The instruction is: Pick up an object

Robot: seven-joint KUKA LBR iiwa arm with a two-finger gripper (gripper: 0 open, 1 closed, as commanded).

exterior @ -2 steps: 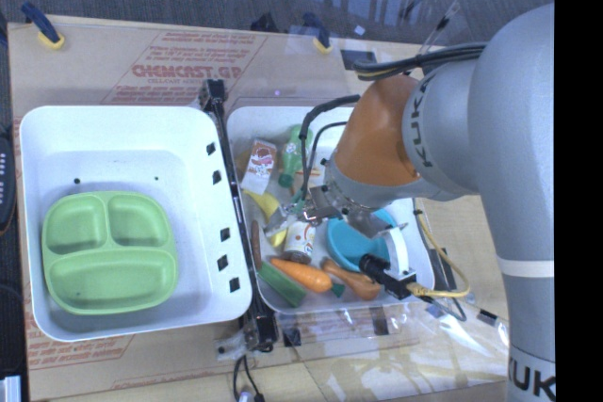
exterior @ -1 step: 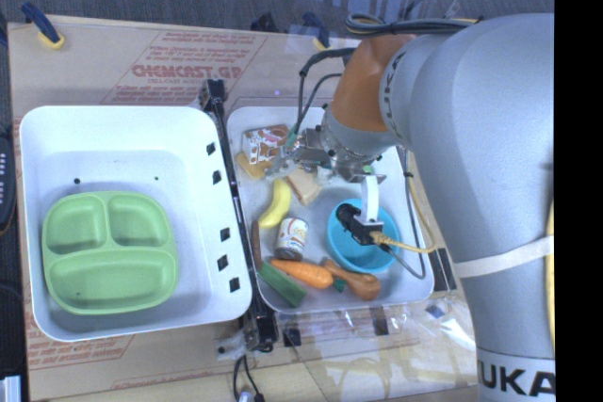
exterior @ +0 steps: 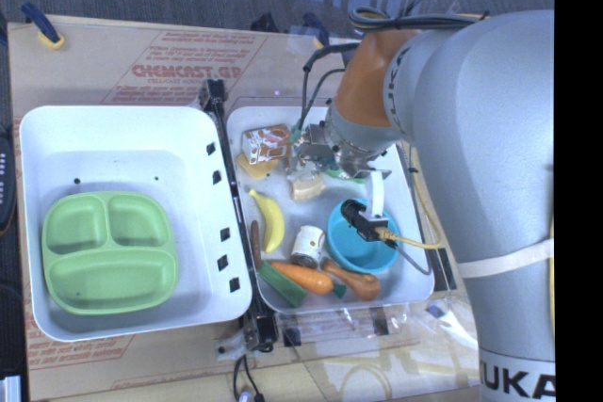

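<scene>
The gripper (exterior: pixel 309 167) hangs low in the right bin (exterior: pixel 407 289), whether apart or together I cannot tell, directly over a pale bread piece (exterior: pixel 306 187), banana (exterior: pixel 270 219) below-left.

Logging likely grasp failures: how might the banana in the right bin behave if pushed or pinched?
The banana looks smooth and curved, so it may slip or pivot when pinched. Lying flat beside the small can, it would probably slide rather than roll.

The gripper (exterior: pixel 316 157) hangs low in the right bin (exterior: pixel 407 282), its tip just over a pale tan block (exterior: pixel 307 187). Left of it lies a brown packet (exterior: pixel 266 145); below it lie a banana (exterior: pixel 271 220), small can (exterior: pixel 308 246), blue bowl (exterior: pixel 361 240) and carrot (exterior: pixel 303 277). Far left, a green tray (exterior: pixel 109 251) sits in the other bin (exterior: pixel 57 132).
</scene>
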